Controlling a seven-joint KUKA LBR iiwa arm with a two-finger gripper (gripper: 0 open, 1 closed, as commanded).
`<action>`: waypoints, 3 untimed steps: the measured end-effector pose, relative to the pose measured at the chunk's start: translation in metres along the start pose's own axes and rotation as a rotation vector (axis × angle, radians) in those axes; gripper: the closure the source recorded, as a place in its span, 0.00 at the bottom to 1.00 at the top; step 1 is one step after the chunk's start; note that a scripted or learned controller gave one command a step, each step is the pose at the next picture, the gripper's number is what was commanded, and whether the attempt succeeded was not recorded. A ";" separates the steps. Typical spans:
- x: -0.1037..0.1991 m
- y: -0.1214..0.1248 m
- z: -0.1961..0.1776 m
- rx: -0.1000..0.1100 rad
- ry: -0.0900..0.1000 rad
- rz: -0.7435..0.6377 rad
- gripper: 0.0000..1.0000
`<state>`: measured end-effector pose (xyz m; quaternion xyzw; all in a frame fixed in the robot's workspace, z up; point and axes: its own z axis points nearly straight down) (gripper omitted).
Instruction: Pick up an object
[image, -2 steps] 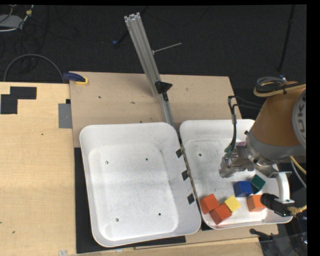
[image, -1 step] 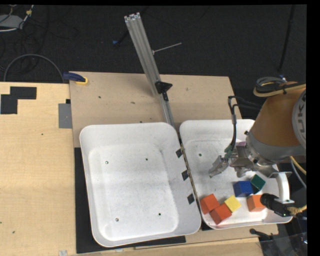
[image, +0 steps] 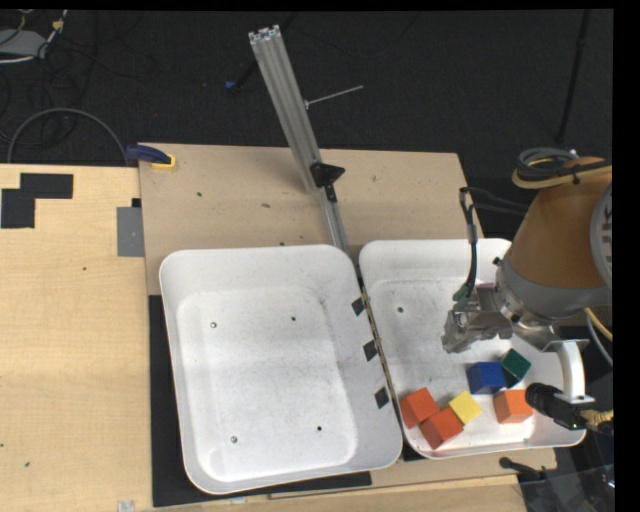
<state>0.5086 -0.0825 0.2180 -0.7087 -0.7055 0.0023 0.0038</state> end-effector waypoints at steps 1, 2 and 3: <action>-0.019 0.070 0.113 -0.001 -0.002 -0.006 1.00; -0.024 0.036 -0.044 -0.013 -0.003 -0.006 1.00; -0.023 0.036 -0.049 -0.004 -0.002 -0.017 1.00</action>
